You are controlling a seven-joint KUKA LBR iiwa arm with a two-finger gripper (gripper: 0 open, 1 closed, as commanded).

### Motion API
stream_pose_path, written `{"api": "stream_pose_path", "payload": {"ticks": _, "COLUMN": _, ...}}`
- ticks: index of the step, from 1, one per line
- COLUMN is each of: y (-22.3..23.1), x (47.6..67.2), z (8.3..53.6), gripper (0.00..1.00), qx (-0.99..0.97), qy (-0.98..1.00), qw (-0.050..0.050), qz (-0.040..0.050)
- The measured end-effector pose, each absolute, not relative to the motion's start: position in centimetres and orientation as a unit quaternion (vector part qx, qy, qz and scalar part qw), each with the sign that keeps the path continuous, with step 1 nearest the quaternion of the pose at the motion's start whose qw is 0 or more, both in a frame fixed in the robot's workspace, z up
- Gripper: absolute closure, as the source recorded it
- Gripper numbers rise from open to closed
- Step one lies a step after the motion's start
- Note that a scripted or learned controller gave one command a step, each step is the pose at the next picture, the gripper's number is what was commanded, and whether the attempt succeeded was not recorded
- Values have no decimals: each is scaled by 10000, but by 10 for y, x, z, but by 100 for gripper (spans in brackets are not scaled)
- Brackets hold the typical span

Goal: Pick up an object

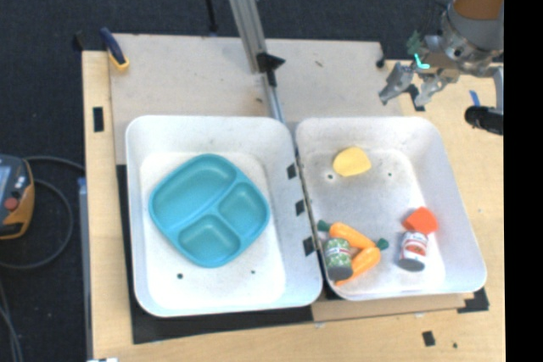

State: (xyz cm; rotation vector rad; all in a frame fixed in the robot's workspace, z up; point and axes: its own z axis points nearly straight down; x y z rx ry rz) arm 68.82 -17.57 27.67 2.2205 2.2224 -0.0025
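Observation:
The right bin (441, 157) holds a yellow lump (351, 162) near its back, two orange carrots (356, 245) with a small green-labelled bottle (338, 255) at the front left, and a small can with a red cap (416, 240) at the front right. My gripper (412, 89) hangs above the bench beyond the right bin's back edge, at the upper right. Its fingers stand apart with nothing between them. It is well clear of all the objects.
The left bin (144, 148) carries a blue divided plate (209, 208). A slanted aluminium post (243, 4) rises from between the bins' back edges. A blue-and-yellow tool (114, 48) lies at the bench's back left corner.

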Motion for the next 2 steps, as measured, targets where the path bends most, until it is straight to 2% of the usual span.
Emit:
{"api": "stream_pose_path", "payload": {"ticks": 1, "y": -176, "x": 689, "z": 278, "gripper": 0, "qx": 7066, "qy": 7076, "qw": 12, "qz": 0}}
{"api": "stream_pose_path", "payload": {"ticks": 2, "y": -186, "x": 688, "z": 232, "gripper": 0, "qx": 7078, "qy": 7065, "qw": 1, "qz": -19}}
